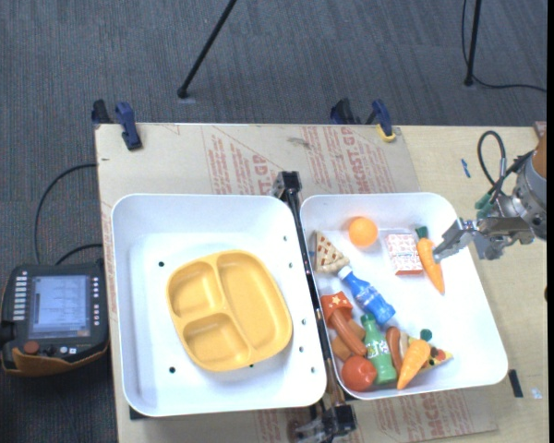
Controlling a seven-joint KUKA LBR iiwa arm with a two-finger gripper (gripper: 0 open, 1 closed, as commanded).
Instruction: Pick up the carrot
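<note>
Lying in the right bin (462, 212), upper right area, carrot (430, 264) rests touching the small red-white box (403, 253), green top up. Second carrot (413, 362) sits near the bin's bottom edge in the toy pile. Gripper (454, 240) is just beside the upper carrot's top; can't tell its finger state. Best approach, as a judgement: centre over the carrot's mid-body, clear of the box. Count: two carrots, one orange ball (362, 232), one blue bottle (366, 294), one yellow tray (229, 308) in left bin (138, 220).
</note>
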